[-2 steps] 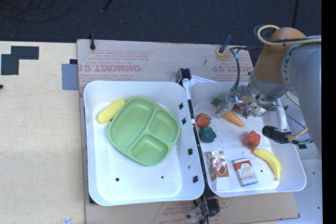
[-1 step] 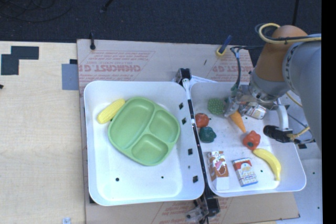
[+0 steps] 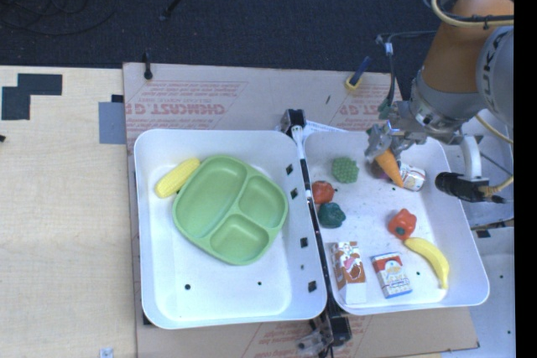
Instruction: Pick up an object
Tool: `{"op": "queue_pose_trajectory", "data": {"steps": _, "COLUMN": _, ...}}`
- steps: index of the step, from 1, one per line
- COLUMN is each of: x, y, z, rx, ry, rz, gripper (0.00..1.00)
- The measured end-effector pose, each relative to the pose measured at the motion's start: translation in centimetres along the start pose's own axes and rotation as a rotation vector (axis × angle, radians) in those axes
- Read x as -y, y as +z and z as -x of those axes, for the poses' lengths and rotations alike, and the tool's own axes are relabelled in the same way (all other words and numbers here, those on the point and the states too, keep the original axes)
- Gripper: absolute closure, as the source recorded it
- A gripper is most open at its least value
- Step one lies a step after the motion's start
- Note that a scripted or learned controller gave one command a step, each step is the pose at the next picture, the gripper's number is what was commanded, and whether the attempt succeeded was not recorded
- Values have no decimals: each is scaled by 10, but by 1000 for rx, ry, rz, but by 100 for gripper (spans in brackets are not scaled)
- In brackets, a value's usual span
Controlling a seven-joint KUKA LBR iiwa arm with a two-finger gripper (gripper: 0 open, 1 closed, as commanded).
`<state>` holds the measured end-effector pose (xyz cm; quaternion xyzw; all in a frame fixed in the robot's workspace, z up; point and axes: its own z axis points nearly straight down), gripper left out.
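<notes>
My gripper (image 3: 387, 148) hangs over the far part of the right bin (image 3: 470, 264). An orange carrot (image 3: 389, 168) sits tilted right under it, its upper end between the fingers, which are shut on it. A small white container (image 3: 413, 178) lies just right of the carrot. In the same bin are a green broccoli piece (image 3: 344, 170), a red tomato-like piece (image 3: 322, 192), a dark green piece (image 3: 331, 215), a red pepper (image 3: 402, 223), a yellow banana (image 3: 431, 259) and two small cartons (image 3: 347, 267) (image 3: 391, 274).
The left bin (image 3: 159, 281) holds a green divided plate (image 3: 231, 209) and a yellow banana-like piece (image 3: 176, 177). A black clamp (image 3: 294, 121) stands at the far end of the divider between the bins. The grey-and-orange arm (image 3: 461, 54) comes in from the upper right.
</notes>
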<state>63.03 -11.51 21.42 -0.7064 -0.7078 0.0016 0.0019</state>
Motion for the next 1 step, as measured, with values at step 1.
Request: {"op": "queue_pose_trajectory", "data": {"steps": 1, "x": 41, "y": -17, "z": -83, "rx": 0, "ry": 0, "rz": -3, "gripper": 100}}
